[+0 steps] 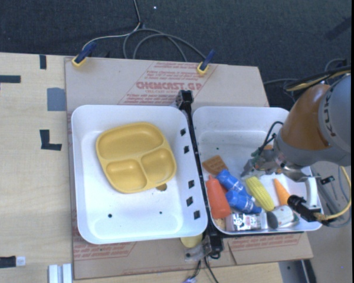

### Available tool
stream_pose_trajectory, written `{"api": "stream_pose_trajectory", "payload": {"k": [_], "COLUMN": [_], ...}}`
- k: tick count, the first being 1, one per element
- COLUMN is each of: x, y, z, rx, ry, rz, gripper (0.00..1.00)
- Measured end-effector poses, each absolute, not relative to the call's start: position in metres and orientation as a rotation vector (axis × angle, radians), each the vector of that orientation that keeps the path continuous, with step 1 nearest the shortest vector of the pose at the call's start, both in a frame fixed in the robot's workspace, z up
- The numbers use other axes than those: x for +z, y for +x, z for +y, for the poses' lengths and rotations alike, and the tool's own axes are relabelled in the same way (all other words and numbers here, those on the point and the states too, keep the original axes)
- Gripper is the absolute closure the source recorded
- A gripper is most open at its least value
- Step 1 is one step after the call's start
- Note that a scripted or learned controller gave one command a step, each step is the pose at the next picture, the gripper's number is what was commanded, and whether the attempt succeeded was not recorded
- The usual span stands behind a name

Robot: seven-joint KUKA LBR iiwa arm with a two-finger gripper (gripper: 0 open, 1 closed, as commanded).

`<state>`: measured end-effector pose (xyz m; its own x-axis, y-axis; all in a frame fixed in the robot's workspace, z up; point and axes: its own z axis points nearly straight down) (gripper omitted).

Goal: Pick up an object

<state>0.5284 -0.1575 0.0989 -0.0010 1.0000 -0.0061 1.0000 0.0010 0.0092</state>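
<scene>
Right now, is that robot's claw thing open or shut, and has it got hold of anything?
Gripper: cannot be told from this view. It hangs low in the right bin, just above the toy corn, with nothing seen in its grip.

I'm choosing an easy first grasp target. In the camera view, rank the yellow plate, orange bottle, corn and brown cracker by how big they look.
1. Yellow plate, largest by far.
2. Orange bottle.
3. Corn, looks close to the bottle, so that order is unsure.
4. Brown cracker, smallest.
</scene>
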Motion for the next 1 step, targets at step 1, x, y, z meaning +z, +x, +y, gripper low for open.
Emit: {"api": "stream_pose_trajectory", "payload": {"k": [1], "x": [0.1820], "y": [0.5245], "z": [-0.1023], "rx": [0.007], "ry": [2.212], "rz": [2.227], "gripper": [1.00]}}
